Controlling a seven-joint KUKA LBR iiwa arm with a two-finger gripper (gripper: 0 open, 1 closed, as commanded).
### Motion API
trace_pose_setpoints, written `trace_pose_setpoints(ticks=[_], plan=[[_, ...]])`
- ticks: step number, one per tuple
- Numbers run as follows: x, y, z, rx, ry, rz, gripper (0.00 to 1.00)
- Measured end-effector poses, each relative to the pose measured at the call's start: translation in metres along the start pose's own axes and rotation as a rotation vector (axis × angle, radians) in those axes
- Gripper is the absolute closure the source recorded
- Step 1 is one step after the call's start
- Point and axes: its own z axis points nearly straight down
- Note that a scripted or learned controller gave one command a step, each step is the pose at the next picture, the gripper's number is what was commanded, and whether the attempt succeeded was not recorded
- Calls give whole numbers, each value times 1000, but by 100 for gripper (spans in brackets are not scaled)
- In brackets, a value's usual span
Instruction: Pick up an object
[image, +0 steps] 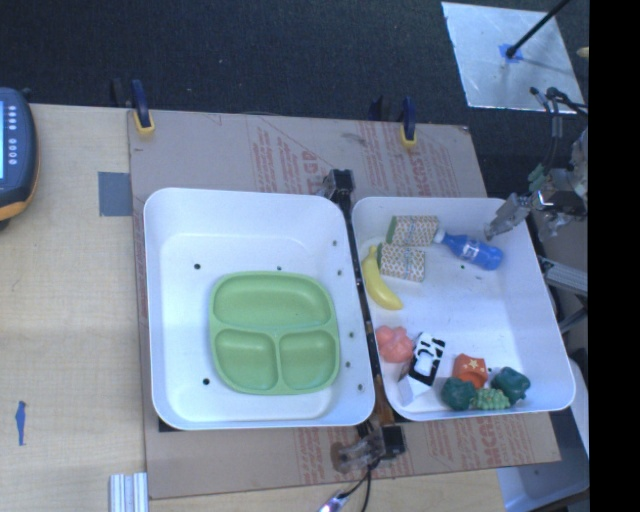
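Note:
The right bin (520, 320) holds several objects. Near its far side a blue bottle (473, 250) lies on its side. Two patterned blocks (412, 231) (402, 263) sit beside a yellow banana (381, 283). Along the near side lie a pink-orange piece (394, 343), a black-and-white object (428, 358), a red-orange toy (469, 368) and green toy vegetables (490, 396). My gripper (508, 216) hangs at the bin's far right corner, just right of and above the blue bottle, with nothing seen in it.
The left bin (180, 250) holds a green divided plate (272, 330). A black clamp (341, 183) sits between the bins at the far side. A device with a blue screen (12, 150) rests at the bench's far left. Arm hardware (560, 190) crowds the right edge.

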Motion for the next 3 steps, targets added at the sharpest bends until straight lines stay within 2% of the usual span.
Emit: trace_pose_setpoints(ticks=[1,2,3], plan=[[3,48,147,3,0,-6,0],[1,48,130,1,-1,-6,100],[49,-21,45,5,3,1,100]])
